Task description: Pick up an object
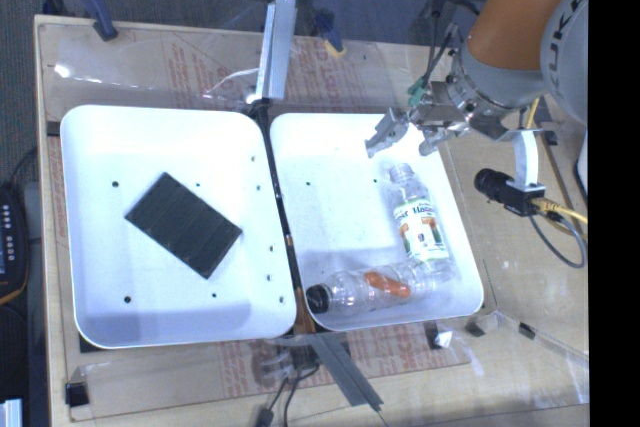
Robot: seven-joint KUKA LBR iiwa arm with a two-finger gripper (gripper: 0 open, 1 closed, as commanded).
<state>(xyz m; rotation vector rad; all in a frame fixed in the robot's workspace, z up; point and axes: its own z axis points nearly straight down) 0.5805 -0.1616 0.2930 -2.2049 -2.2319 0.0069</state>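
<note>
My gripper [408, 137] hangs over the far right part of the right bin [330, 205], its two fingers spread apart with nothing between them. Just below it lies a clear plastic bottle [418, 220] with a white and orange label, lengthwise along the bin's right wall. A second clear bottle [370, 289] with a black cap and an orange patch lies along the near wall. A dark grey flat rectangular pad [183, 224] lies at a slant in the middle of the left bin [100, 145].
A metal divider post [272, 50] stands at the far edge between the two bins. Blue clamps [100, 18] hold the bench sheet at the back. The right bin's left half is bare white floor.
</note>
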